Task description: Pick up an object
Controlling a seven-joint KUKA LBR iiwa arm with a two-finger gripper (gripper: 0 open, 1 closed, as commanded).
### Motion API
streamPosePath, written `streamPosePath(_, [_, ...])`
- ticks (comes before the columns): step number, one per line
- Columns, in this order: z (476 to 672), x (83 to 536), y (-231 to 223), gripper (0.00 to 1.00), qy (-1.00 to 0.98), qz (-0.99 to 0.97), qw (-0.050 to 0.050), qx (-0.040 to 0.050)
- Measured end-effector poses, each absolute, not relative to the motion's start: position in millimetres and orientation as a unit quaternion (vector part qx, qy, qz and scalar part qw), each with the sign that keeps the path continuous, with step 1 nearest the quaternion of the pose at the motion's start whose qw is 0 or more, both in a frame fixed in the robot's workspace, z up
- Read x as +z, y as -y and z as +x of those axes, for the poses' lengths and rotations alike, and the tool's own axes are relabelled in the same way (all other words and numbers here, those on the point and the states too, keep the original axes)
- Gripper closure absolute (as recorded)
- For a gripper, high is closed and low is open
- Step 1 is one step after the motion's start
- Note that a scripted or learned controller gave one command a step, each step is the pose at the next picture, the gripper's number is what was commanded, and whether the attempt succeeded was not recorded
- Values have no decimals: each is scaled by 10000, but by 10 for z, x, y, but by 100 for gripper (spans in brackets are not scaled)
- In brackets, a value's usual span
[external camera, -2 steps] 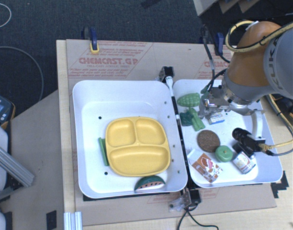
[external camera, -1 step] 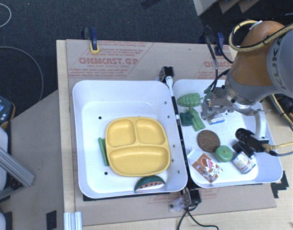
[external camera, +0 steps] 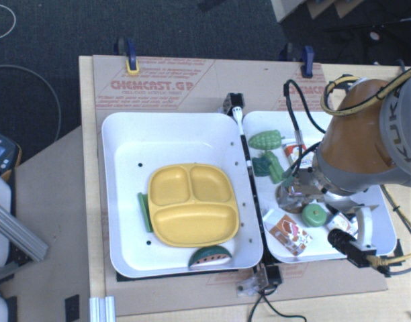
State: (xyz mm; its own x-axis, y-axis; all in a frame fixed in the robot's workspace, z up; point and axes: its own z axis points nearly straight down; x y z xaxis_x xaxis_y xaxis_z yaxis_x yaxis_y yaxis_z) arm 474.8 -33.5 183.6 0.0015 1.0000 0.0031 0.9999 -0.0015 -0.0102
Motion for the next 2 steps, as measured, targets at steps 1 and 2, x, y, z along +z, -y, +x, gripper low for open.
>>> streamPosePath(1, [4797, 2263, -645, 100, 7113, -7028, -3, -30])
streamPosePath(2, [4904, 1825, -350, 100, 7062, -7080, 23, 22])
